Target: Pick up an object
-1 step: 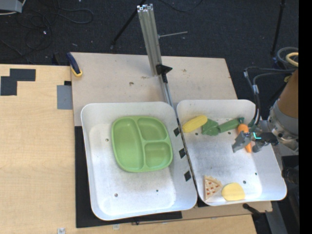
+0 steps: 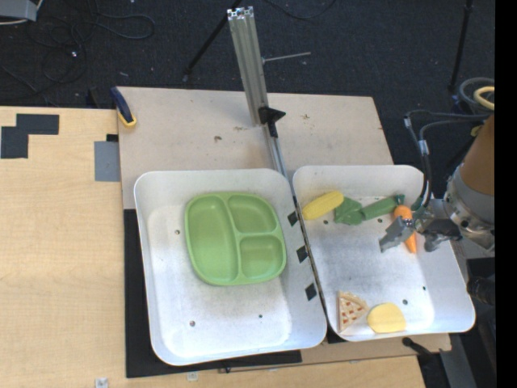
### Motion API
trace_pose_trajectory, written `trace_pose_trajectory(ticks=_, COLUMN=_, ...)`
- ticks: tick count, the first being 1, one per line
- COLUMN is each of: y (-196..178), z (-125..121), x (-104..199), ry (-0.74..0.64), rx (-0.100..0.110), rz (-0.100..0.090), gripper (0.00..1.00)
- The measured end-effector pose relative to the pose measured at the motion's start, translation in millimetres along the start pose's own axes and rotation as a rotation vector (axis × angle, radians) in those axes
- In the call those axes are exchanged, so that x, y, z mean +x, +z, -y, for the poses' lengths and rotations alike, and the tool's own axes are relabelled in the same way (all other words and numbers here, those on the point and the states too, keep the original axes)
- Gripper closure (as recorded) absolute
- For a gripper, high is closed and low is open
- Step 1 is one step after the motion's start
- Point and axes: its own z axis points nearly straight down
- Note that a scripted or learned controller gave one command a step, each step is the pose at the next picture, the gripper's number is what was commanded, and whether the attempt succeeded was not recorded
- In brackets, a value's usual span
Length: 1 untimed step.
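My gripper [image 2: 401, 234] hangs just beside the orange carrot [image 2: 407, 226] (I cannot tell its jaw state), so I fear it glancing off sideways.

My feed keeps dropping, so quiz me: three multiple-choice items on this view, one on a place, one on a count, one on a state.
1. Where does the green divided plate lie?
A. In the left bin
B. In the right bin
C. On the wooden table

2. How many compartments does that plate have?
A. Two
B. Three
C. Five

3. How does the gripper stand relative to the orange carrot?
A. Far off, above the left bin
B. Low in the right bin, right at the carrot
C. Raised outside both bins

Answers:
1 A, the plate sits on the left bin's floor.
2 B, one long section and two smaller ones show.
3 B, the gripper is down beside the carrot near the bin's right wall; a grasp cannot be told.
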Motion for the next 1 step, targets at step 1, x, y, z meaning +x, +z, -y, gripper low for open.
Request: trace_pose_trajectory(ticks=1, y=50.3, z=-8.9, x=0.1, ry=0.000, rx=0.004, rz=-0.001, gripper=0.00)
